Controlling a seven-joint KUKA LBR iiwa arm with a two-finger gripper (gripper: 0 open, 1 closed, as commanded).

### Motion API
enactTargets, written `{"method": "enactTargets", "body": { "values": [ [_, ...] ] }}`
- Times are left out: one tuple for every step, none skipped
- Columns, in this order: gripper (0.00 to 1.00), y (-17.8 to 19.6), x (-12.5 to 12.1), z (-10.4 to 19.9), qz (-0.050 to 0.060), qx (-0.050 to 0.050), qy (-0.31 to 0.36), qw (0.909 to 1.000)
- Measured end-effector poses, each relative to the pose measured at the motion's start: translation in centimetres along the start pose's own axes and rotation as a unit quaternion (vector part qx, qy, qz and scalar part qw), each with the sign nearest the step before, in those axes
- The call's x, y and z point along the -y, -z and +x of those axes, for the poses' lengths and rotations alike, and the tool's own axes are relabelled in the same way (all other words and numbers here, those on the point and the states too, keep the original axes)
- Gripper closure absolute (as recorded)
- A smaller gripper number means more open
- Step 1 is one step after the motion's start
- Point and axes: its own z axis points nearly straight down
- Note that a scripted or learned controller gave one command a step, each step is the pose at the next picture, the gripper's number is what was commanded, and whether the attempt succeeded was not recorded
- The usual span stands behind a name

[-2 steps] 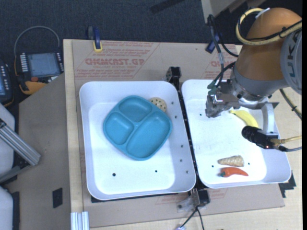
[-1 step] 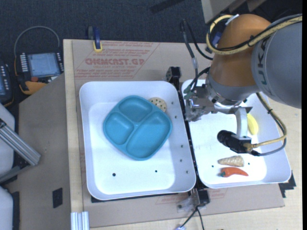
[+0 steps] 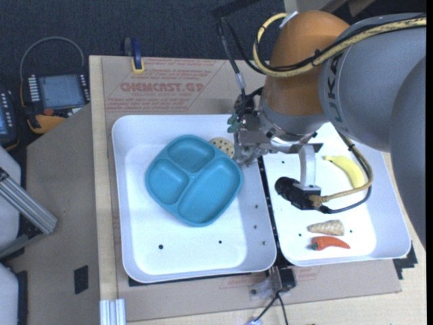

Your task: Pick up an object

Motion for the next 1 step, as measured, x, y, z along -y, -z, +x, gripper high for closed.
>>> {"method": "enactTargets", "body": {
  "values": [
    [0.0, 0.01, 0.01, -0.35, 0.0, 0.001, -0.003, 1.0]
  ]
}}
